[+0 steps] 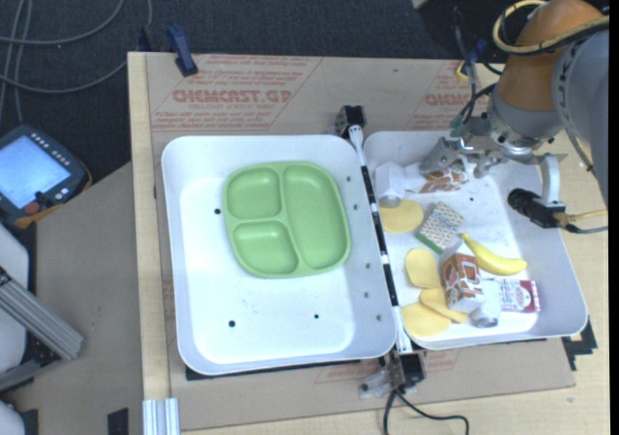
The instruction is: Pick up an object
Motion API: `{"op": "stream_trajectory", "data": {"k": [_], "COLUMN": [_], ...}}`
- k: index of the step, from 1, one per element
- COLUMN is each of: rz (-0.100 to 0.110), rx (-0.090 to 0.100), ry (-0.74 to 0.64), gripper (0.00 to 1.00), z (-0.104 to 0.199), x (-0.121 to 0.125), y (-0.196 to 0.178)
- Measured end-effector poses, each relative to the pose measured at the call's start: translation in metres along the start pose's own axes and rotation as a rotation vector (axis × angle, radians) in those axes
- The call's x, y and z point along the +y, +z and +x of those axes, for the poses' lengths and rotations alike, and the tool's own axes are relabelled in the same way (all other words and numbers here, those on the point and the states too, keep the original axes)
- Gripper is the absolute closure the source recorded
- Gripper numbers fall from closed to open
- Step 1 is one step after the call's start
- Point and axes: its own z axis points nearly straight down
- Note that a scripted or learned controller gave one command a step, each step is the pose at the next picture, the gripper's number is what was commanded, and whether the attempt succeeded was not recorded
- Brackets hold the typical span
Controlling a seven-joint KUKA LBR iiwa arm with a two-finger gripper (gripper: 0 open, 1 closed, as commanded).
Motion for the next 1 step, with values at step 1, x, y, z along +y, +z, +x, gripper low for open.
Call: {"op": "stream_trajectory", "data": {"k": [1], "rz": [-0.007], "rx": [-0.001], "ry": [-0.001], "gripper": [0.00], "z": [0.0050], "x": [0.0109], "y": [0.0112]}}
